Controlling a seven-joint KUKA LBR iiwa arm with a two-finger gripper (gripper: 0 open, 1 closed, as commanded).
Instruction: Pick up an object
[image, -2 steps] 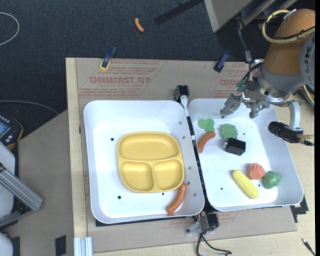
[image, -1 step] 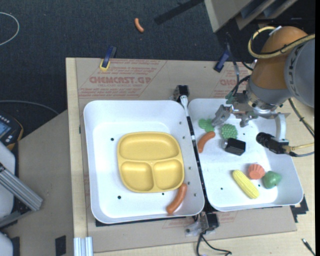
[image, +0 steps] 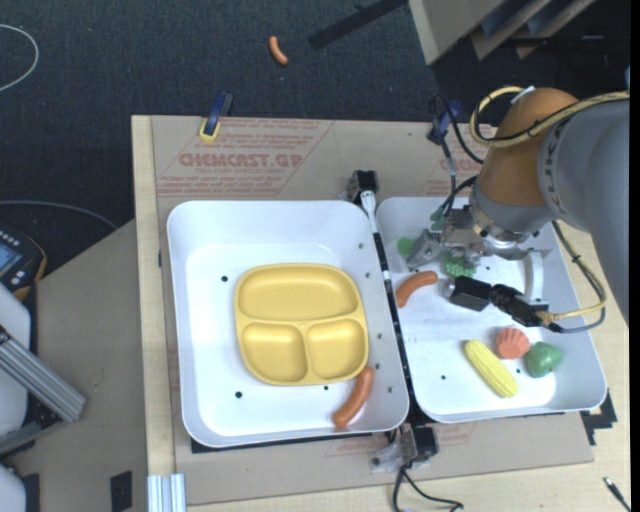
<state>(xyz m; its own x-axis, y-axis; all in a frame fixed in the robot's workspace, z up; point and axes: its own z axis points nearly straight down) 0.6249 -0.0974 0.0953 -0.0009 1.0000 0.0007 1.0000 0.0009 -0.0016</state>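
Observation:
My gripper (image: 443, 247) is low over the back left part of the right bin (image: 570, 395), under the grey arm and its orange band (image: 520, 150). Right beside it lie a small green piece (image: 405, 245) and another green piece (image: 460, 268). An orange sausage-shaped toy (image: 415, 287) lies just in front of the gripper, near the bin's left wall. Nearer the front right are a yellow corn cob (image: 490, 367), a reddish-orange toy (image: 511, 342) and a green toy (image: 541, 359).
The left bin (image: 190, 300) holds a yellow compartment plate (image: 300, 322) with a brown sausage (image: 353, 397) at its front right. A black block with a cable (image: 485, 296) hangs off the wrist over the right bin. A small orange piece (image: 278, 50) lies on the floor beyond the bench.

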